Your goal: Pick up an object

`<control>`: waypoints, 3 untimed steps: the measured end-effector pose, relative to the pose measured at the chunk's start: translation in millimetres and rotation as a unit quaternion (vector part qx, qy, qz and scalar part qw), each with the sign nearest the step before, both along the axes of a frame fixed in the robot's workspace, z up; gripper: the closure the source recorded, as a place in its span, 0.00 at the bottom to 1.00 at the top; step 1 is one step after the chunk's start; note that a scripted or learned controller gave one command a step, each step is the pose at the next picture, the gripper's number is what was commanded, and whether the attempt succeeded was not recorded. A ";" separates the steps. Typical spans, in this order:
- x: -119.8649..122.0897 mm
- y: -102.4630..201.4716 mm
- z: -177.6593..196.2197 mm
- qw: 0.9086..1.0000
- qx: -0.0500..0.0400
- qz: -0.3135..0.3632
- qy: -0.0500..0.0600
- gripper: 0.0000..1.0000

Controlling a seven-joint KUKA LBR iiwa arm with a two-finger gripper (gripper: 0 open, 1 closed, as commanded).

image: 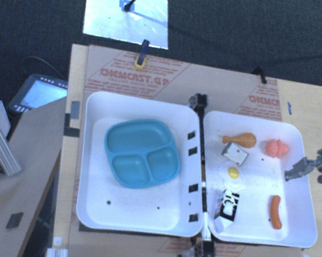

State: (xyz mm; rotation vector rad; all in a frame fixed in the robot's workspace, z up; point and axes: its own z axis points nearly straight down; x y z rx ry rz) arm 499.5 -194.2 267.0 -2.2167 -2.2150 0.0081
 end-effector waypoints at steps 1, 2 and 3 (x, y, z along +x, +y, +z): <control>2.3 0.8 5.9 1.000 -0.001 0.002 -0.005 0.00; -4.0 -2.7 -39.0 1.000 -0.001 0.001 -0.004 0.00; -9.4 -0.2 -82.7 1.000 -0.001 0.001 -0.004 0.00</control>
